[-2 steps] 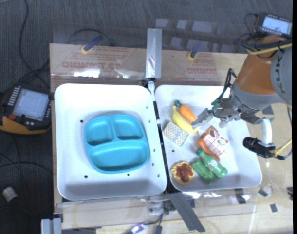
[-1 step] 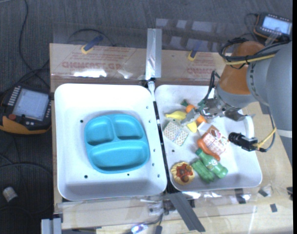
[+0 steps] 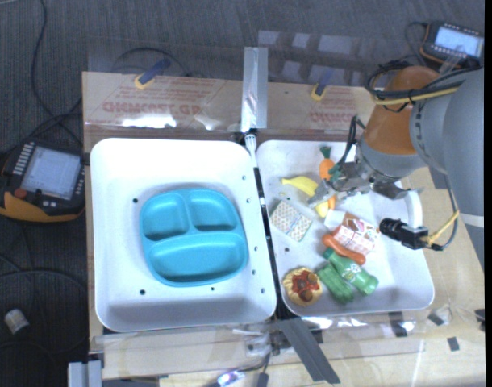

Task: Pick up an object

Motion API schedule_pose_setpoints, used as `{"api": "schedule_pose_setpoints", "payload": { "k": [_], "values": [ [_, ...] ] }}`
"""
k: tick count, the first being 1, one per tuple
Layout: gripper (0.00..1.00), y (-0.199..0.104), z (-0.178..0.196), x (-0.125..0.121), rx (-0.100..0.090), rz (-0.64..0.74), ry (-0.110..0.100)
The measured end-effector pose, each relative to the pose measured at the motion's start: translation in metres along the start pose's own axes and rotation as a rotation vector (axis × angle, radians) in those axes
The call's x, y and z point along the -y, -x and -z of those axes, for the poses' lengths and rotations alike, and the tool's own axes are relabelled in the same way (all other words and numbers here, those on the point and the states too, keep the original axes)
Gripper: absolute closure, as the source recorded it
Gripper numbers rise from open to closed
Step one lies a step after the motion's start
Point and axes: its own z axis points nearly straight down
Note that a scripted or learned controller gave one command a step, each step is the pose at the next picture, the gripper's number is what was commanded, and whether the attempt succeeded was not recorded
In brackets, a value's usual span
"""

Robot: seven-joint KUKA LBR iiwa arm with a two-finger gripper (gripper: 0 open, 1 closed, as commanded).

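A small pizza toy (image 3: 302, 285) lies at the near edge of the right bin (image 3: 407, 289), beside green toys (image 3: 347, 277). The gripper (image 3: 340, 180) hovers above a banana (image 3: 301, 185) farther back.

Dark grey carpet floor (image 3: 149, 14), black cables (image 3: 28, 6), cardboard-topped bench (image 3: 173, 99)

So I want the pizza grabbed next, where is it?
The pizza lies in the right bin, at its front left corner, just left of the green toy.
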Motion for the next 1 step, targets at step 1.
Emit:
{"api": "schedule_pose_setpoints", "payload": {
  "k": [1],
  "values": [
    [1.0, -0.0483, 0.1364, 0.0264, 0.004, 0.069, 0.002]
  ]
}}
